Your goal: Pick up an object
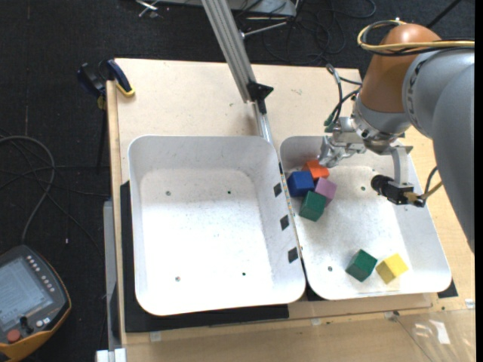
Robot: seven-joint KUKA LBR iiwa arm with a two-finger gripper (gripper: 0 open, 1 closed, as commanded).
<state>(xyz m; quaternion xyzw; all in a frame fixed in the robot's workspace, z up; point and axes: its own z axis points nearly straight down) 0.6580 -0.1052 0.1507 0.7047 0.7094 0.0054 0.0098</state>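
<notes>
Jaws low in right bin (423,232), orange block (318,171) just beside, below them

Even overhead light, soft shadows, sharp focus, dark surrounding floor.

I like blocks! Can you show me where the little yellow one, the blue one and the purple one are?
Small yellow cube block (392,268), camera view: on its top face.
Small blue cube block (300,182), camera view: on its top face.
Small purple cube block (325,188), camera view: on its top face.
</notes>
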